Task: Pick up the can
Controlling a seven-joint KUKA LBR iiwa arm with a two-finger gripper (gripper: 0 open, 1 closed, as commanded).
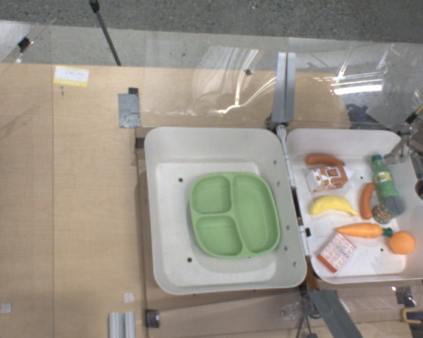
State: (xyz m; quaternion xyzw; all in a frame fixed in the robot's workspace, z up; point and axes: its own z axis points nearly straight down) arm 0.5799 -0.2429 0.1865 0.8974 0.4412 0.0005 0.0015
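Though near, can (390,208) apart from tool (400,151).

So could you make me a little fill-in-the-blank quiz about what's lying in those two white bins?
1. The green divided plate lies in the ____ bin.
2. The plate has ____ compartments.
3. The banana lies just below the small ____ carton.
4. The round orange sits at the leafy end of the ____.

Missing words: left; three; milk; carrot
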